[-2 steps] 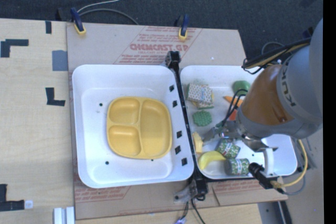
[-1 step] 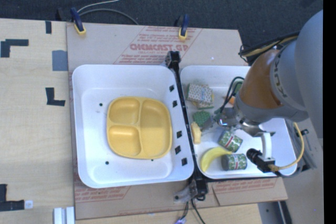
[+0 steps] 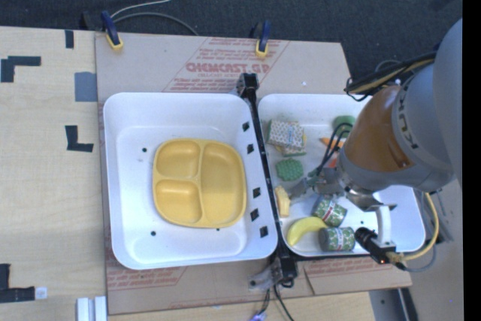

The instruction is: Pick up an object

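The right bin holds several small items. A patterned packet lies near its far left, with a round green object below it. A yellow chunk rests against the divider and a banana lies by the near wall. Two green cans sit beside the banana. My gripper hangs low over the bin's middle, between the round green object and the upper can. The arm hides the bin's right half.
The left bin holds a yellow divided plate. A green item and an orange stick peek out by the arm. Black clips line the divider between the bins. Cables run behind the bench.
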{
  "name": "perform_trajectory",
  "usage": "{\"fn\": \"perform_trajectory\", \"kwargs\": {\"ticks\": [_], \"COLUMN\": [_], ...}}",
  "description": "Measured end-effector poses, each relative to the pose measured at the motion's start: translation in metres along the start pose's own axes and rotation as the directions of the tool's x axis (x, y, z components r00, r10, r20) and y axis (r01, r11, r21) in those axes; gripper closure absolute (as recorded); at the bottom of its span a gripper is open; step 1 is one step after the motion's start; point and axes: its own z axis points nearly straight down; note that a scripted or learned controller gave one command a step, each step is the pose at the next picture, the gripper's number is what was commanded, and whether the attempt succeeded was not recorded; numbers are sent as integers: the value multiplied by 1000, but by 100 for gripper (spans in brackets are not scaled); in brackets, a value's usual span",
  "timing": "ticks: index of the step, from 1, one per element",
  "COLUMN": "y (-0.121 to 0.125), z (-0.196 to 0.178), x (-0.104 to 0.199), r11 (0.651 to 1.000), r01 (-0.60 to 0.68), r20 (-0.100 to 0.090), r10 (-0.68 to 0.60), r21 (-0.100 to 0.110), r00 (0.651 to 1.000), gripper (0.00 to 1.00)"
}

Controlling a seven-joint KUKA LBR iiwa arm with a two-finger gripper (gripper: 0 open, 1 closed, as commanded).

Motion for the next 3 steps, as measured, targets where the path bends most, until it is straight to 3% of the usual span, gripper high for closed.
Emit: {"fn": "perform_trajectory", "kwargs": {"ticks": [1,2,3], "y": [32,28,4], "z": [1,1,0], "x": [1,2,-1], "r11": [1000,1000,1000], "r01": [0,0,2], "r20": [-1,1,-3], "r10": [0,0,-2], "r21": [8,1,2], "r00": [1000,1000,1000], "gripper": [0,0,0]}}
